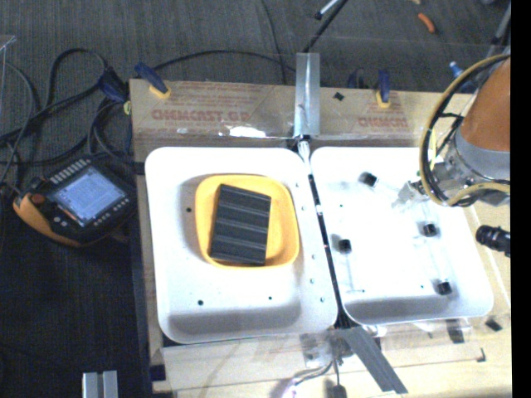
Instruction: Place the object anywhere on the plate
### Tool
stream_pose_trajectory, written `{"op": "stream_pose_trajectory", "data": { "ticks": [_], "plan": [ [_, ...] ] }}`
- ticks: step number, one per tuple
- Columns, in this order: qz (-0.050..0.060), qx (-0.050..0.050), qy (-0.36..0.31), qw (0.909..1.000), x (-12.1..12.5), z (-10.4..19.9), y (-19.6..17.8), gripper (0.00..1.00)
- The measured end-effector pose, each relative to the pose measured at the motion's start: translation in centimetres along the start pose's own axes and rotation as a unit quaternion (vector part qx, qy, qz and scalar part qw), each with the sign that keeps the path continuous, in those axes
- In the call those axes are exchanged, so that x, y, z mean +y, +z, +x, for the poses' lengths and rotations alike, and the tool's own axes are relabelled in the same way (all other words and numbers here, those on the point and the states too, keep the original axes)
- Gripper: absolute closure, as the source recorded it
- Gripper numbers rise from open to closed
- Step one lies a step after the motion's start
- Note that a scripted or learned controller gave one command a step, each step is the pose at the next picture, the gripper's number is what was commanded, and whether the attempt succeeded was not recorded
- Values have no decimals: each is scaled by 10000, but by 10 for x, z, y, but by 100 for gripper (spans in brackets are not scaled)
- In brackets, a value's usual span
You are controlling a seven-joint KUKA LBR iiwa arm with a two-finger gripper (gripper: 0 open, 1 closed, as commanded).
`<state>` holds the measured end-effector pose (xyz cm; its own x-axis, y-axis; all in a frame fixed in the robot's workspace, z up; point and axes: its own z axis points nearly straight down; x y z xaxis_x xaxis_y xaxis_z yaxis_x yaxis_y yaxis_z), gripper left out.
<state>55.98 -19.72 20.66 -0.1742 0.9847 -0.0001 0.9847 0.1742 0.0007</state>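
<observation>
A dark grey ridged block lies flat on the yellow plate in the left bin, covering most of the plate's middle. My gripper hangs over the upper right part of the right bin, far to the right of the plate and block. I see nothing held in it. The orange-banded wrist rises above it at the frame's right edge.
Several small black studs sit in the right bin, one just left of the gripper and another below it. A handheld pendant with cables lies on the floor to the left. A cardboard wall backs the bins.
</observation>
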Motion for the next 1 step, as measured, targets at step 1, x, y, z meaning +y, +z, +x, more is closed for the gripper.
{"op": "stream_pose_trajectory", "data": {
  "ticks": [1],
  "plan": [
    [1, 0, -1, 10000, 0, 0, 0, 0]
  ]
}}
